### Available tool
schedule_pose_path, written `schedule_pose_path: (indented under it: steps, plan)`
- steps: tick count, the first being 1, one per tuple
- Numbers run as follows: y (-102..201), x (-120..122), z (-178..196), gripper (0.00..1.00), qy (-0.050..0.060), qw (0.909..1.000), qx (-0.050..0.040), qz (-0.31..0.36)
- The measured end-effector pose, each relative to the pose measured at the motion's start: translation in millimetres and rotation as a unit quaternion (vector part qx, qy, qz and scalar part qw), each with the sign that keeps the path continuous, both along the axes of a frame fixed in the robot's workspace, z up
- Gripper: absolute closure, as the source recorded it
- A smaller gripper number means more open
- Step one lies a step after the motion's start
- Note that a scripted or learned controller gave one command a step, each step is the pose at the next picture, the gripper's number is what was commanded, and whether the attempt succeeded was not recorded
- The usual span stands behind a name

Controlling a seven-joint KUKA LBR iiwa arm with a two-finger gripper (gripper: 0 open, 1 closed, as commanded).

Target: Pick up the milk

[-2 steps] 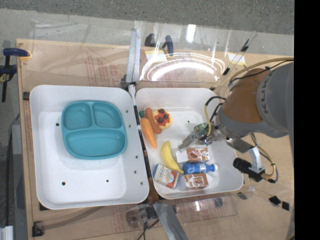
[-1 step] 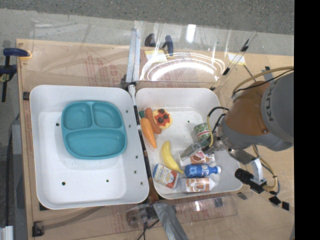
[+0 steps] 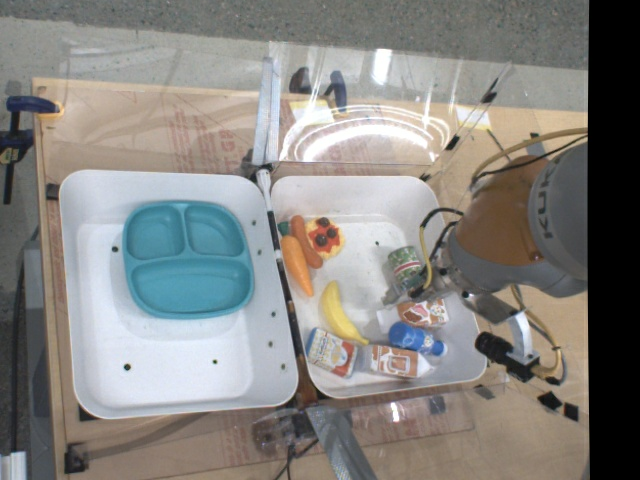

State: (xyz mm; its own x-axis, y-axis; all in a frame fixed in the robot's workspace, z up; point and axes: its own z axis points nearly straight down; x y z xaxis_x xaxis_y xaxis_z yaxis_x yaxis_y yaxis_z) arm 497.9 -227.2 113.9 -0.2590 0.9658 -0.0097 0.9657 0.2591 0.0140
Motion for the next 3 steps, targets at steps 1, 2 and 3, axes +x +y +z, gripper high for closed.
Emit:
schedule_pose_path:
  steps: [1, 2, 3]
  plan:
    - [63, 15, 78, 1.00, 0.007, 0.9996, 0.0023, 0.027]
    - [63, 15, 78, 0.00, 0.008, 0.9996, 0.0023, 0.027]
    - [11, 14, 48, 0.00, 0.009, 0.9999, 0.0026, -0.004]
